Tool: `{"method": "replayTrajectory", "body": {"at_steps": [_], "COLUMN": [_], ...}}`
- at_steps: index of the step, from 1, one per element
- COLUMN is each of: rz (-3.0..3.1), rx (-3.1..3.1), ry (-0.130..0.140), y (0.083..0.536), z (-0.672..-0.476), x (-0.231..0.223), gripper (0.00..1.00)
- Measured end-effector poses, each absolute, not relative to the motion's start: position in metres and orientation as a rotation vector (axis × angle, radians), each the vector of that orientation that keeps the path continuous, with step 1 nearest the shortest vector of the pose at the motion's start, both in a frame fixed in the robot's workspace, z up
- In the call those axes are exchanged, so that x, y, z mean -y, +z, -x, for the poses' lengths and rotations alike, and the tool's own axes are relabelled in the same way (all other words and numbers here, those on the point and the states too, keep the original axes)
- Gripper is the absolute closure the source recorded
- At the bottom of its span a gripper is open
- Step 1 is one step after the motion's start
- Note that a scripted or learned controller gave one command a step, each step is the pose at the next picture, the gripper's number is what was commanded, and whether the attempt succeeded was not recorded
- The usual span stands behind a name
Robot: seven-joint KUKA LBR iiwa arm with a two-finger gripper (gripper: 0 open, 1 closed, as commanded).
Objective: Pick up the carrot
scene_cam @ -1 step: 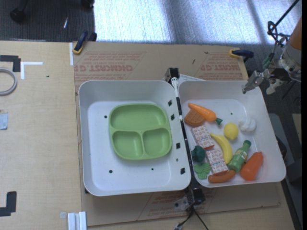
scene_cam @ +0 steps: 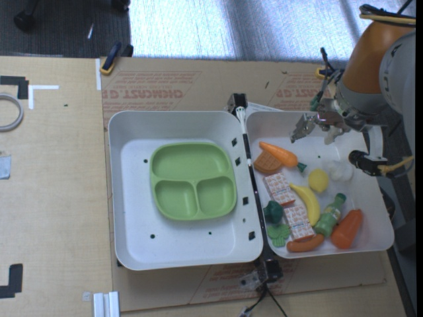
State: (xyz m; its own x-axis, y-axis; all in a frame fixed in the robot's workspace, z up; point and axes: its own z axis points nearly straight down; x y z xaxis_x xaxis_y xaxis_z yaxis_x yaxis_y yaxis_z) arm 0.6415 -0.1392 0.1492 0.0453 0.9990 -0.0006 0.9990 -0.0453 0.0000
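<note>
On the table's right bin (scene_cam: 380, 240), the carrot (scene_cam: 279, 154) lies at ten o'clock. Our gripper (scene_cam: 318, 125) hovers just beyond at two o'clock, fingers spread, empty; next we descend onto it.

Tan bench top (scene_cam: 53, 197), cardboard sheet (scene_cam: 172, 88), grey carpeted floor (scene_cam: 218, 15)

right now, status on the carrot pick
Pincer above right bin's far edge, nothing between fingers. Carrot lying free below-left of it. Orange waffle piece touching carrot's underside.
</note>
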Motion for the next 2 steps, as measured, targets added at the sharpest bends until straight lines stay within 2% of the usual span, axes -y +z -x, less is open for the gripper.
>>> {"method": "replayTrajectory", "body": {"at_steps": [1,2], "rz": [-2.494,-2.497], "rx": [-1.898,-1.902], "ry": [0.009,0.006], "y": [0.0967,0.1063], "z": [-0.6043,-0.6042], "x": [0.1020,0.1016], "gripper": [0.00,1.00]}}
